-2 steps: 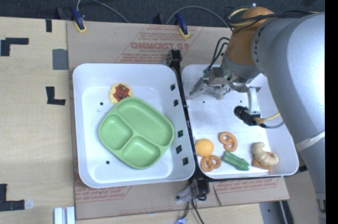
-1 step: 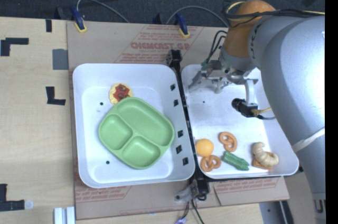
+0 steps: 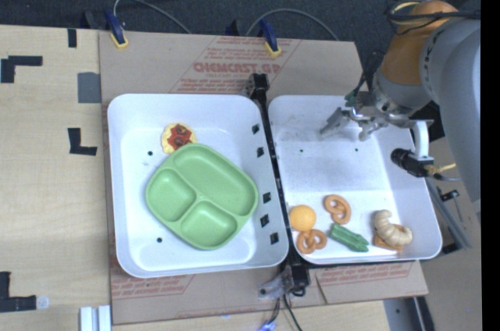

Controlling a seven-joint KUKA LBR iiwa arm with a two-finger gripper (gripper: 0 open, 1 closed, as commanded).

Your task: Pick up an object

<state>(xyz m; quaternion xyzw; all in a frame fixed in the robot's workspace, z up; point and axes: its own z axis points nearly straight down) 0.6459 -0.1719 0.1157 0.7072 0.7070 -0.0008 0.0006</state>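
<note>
The small pieces sit bunched along the near edge of the right bin point(image 3: 353, 165), probably where they came to rest — an orange ball point(image 3: 302, 218), two pretzels point(image 3: 337, 206) point(image 3: 311, 241), a green bean-like piece point(image 3: 348, 237) and a tan knobbly piece point(image 3: 391, 230). The ball touches the lower pretzel; the green piece lies between the pretzels and the tan one. Any of them could serve as the object to pick, and the crowding leaves little room around each.

The left bin point(image 3: 125, 189) holds a green divided tray point(image 3: 201, 197) lying askew across its middle, with a small red-and-yellow item point(image 3: 178, 137) just beside the tray's far corner.

The arm reaches over the counter from the right, orange band uppermost, its wrist bent down toward the far half of the right bin. The hand point(image 3: 352, 121) hangs above bare bin floor, well apart from the cluster — its fingers spread and nothing between them.
</note>
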